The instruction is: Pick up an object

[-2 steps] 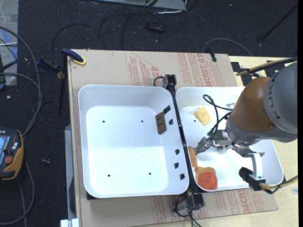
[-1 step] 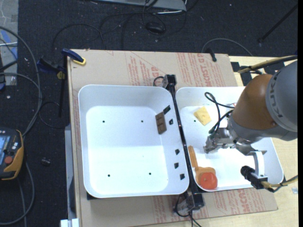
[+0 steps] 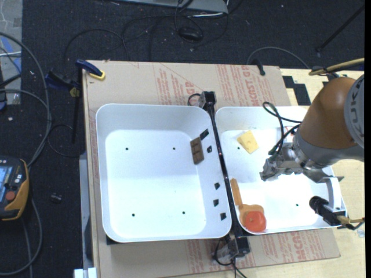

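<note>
My gripper [image 3: 270, 172] hangs over the middle of the right bin [image 3: 290, 227], pointing down and to the left. A pale yellow block [image 3: 248, 141] lies up and to the left of it, near the bin's far side. At the bin's near left corner rests a red ball-like object [image 3: 254, 219] with a tan wooden handle [image 3: 236, 192] running up from it. In the left bin [image 3: 110, 172] a small brown block [image 3: 197, 150] leans on the right wall. Nothing shows between the gripper and the bin floor.
Both bins sit on a cardboard sheet [image 3: 151, 77] on the bench. A black divider strip [image 3: 218, 155] runs between the bins. Cables lie on the dark floor beyond the far edge. A blue and yellow clamp [image 3: 90, 69] grips the cardboard's far left corner.
</note>
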Robot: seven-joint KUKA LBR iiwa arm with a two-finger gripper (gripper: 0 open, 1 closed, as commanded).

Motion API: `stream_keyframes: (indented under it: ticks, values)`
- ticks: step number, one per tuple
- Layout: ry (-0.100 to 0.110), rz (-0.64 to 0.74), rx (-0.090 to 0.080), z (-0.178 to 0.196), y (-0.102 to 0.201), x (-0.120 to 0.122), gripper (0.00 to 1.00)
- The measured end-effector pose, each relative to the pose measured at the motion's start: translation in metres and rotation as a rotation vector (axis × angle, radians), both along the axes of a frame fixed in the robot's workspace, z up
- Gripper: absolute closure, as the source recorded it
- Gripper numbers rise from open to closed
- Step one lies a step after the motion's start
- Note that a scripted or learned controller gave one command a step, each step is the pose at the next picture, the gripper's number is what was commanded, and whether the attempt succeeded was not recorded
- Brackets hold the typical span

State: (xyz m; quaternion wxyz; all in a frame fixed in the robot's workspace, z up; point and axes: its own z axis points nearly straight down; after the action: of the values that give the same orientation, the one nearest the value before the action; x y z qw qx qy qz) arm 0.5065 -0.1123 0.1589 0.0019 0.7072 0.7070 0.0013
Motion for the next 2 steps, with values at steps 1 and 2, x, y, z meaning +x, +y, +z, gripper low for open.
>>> stream_keyframes:
  ticks: [1,2]
  values:
    - [0.001,0.000,0.000,0.045,-0.007,0.000,1.00]
    - [0.001,0.000,0.000,0.088,-0.012,0.004,1.00]
